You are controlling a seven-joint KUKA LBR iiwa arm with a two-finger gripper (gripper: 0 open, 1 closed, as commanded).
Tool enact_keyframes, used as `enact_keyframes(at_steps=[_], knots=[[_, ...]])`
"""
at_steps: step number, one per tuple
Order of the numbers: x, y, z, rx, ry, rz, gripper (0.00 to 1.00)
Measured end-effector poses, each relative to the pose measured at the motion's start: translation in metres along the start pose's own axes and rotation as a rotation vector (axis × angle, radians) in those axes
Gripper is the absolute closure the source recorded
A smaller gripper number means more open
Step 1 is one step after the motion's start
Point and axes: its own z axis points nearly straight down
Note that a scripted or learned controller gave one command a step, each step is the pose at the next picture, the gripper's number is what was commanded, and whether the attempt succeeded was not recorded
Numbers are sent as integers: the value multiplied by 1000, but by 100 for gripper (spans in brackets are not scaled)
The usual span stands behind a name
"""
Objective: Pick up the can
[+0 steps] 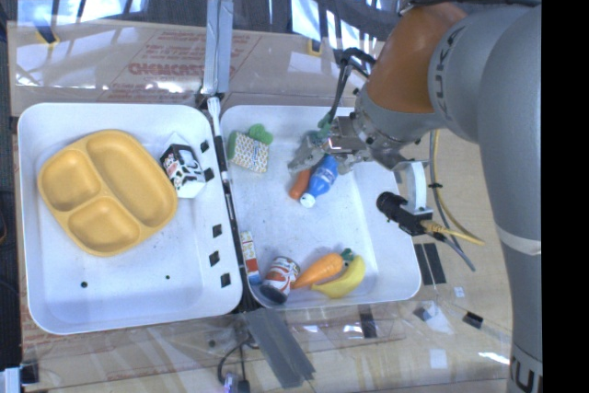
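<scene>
The small red-and-white metal can (282, 275) lay on its side at the near edge of the right white bin (386, 276), close to the divider between the bins. An orange plastic carrot (318, 270) rested just beside it, with a yellow plastic banana (343, 279) touching the carrot on the far side.

The hand (333, 143) was low over the far half of the same bin, well apart from the can. It sat directly above a blue plastic bottle with a white cap (321, 179) and a small orange piece (299, 184) next to it. Hand state: cannot tell, as the wrist hid the tips.

Other contents: a green-and-tan patterned block (250, 151) in the right bin; a yellow sectioned plate (104, 190) and a black-and-white carton (184, 168) in the left white bin (55, 308).

Handling judgement: can probably light, rigid and smooth, so prone to rolling or slipping when nudged. Best hold looked to be across the curved body at mid-length, approaching from above. The carrot crowded one side, leaving little clearance there, and the bin wall crowded the near side.
</scene>
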Motion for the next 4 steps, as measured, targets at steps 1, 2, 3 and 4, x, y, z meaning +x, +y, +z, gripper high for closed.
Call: enact_keyframes(at_steps=[1, 2, 3, 4], knots=[[14, -40, 25, 2, 0, 282, 0], [-4, -55, 105, 1, 0, 393, 0], [-32, 6, 58, -3, 0, 265, 0], [-23, 0, 105, 0, 0, 253, 0]])
